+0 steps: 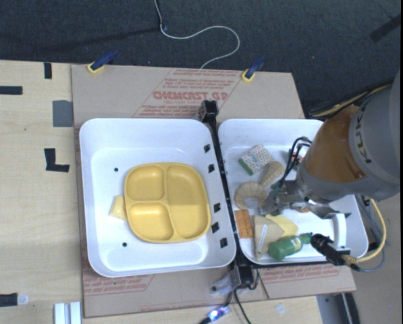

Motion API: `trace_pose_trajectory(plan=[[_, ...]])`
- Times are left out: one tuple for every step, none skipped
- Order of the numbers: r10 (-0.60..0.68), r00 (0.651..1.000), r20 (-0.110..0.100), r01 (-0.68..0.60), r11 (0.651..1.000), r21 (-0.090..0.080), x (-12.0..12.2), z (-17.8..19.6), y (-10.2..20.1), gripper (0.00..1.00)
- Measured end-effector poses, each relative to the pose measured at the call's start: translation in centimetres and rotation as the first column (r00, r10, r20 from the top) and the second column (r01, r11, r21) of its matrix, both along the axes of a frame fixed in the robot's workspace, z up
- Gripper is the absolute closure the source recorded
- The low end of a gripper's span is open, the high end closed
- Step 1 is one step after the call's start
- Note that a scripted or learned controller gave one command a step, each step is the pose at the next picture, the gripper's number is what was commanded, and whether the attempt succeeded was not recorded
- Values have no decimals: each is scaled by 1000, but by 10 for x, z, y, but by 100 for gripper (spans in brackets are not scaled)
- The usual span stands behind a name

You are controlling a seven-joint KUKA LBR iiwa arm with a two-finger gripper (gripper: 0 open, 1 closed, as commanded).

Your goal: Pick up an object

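White cable [201, 36] loops over dark carpet [66, 19] beyond cardboard [187, 93].

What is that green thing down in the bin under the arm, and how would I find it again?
Start at the right-hand white bin, the one that the grey and orange arm reaches over. Go to its near edge, at the bottom of the view: the green bottle lies there on its side, beside pale yellow pieces. It is the one bright green thing among tan, cream and yellow neighbours.
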State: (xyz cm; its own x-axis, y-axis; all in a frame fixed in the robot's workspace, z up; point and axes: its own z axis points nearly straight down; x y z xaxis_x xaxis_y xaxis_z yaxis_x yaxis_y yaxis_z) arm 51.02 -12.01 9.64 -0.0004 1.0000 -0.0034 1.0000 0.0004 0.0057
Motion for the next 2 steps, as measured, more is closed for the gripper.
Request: trace_pose_trajectory(plan=[[2, 1000, -2, -2, 1000, 3, 7, 59, 6, 100], [2, 1000, -1, -2, 1000, 2, 9, 122, 5, 100]])
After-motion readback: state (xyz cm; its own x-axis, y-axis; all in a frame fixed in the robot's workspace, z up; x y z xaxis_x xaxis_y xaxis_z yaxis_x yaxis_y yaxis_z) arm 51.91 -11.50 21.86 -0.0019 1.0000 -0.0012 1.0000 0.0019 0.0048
